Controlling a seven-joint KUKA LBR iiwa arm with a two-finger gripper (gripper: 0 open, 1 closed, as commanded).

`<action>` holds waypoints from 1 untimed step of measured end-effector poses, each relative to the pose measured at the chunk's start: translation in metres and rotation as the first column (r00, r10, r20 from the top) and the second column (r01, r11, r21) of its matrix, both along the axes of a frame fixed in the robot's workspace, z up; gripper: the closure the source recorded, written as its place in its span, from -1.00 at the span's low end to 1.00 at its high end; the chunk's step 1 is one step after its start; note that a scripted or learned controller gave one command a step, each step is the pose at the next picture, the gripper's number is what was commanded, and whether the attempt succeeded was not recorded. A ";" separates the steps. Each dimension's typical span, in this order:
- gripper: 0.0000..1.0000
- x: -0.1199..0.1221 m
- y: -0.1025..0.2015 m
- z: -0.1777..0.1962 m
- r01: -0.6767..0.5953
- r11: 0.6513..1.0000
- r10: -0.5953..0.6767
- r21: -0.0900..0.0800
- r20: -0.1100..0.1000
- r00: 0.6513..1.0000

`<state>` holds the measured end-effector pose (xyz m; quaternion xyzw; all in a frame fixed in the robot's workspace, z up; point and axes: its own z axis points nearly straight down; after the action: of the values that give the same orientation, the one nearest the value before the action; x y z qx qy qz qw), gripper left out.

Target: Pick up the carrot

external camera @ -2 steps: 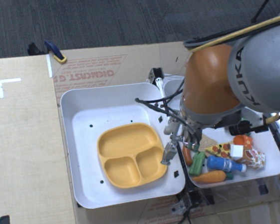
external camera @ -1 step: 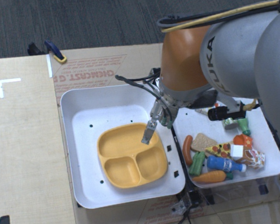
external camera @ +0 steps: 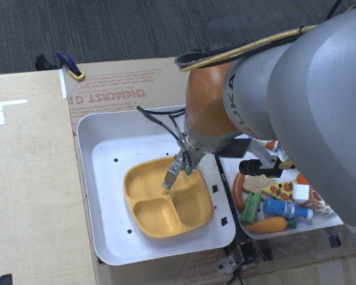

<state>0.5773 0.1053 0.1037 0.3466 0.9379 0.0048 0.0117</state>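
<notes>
Camera view: slanted look down on two white bins, with the arm [external camera: 300, 93] coming in from the right.
Landmark: yellow three-compartment tray [external camera: 144, 174], lying in the left bin [external camera: 104, 198].
Gripper: the gripper [external camera: 175, 173] hangs over the tray's upper right part, tip down toward the far compartment.
Claw state: cannot tell, as the angle and size hide whether it is wide or narrow. Nothing is visibly carried.
Carrot: the carrot [external camera: 268, 225] lies flat in the right bin [external camera: 303, 229], right of the tray and across the wall between the bins, level with the tray's near edge.
Tray contents: nothing seen in any of the three compartments.
Right bin contents: crowded toy food. A blue bottle [external camera: 286, 208] sits just behind the carrot, touching or nearly so. A green piece [external camera: 252, 207] is at the carrot's left end. A pizza slice [external camera: 278, 190] and a red sausage [external camera: 237, 188] lie farther back.
Progress: judged not yet begun. The carrot is untouched, and the gripper is over the wrong bin, well apart from it.
Left to do: cross right of the tray, descend on the carrot, close, lift.
Risk: the neighbours crowd the carrot, so a grab could catch the bottle instead.
</notes>
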 end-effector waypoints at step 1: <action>1.00 0.001 -0.001 0.009 -0.002 1.000 0.002 -0.003 0.001 1.000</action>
<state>0.5780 0.1048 0.1122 0.3455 0.9383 0.0037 0.0125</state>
